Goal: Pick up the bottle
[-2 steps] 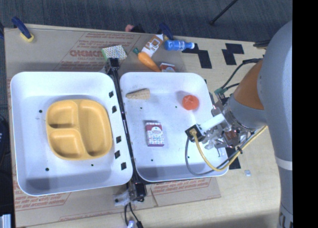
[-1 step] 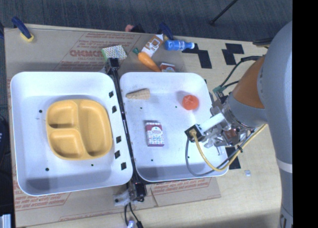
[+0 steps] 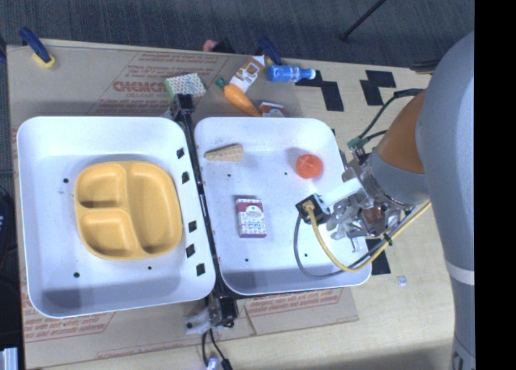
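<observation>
Approach step, bottle not yet reached
Gripper, grip state unclear, must travel toward eleven o'clock, beyond the right bin

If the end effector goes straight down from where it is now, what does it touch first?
Probably the bare floor of the right bin near its right wall. The end effector hangs there, apart from the red ball and red box. Depth is unclear.
</observation>
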You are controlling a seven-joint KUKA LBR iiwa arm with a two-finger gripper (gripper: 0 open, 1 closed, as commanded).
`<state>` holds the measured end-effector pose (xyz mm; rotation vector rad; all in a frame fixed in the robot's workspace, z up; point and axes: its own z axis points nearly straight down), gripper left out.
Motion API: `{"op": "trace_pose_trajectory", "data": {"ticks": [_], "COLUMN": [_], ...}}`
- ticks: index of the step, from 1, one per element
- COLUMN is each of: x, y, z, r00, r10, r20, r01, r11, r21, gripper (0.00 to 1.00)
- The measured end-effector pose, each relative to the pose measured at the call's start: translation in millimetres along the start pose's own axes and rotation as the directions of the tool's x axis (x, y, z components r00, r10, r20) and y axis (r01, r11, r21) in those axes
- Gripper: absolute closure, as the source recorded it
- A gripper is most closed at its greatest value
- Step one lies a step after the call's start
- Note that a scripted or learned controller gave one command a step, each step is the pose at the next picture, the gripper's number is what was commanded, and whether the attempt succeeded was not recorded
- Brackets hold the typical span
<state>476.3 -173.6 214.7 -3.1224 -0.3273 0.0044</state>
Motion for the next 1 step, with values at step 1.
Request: {"op": "trace_pose_trajectory", "data": {"ticks": [1], "x": [-6.5], "y": [27.1], "z": [19.6], "r00": [1.000], "r10": [0.002], "r20": [0.002], "r01": [-0.002], "r11": [1.000], "r21": [0.004], "gripper": [1.00]}}
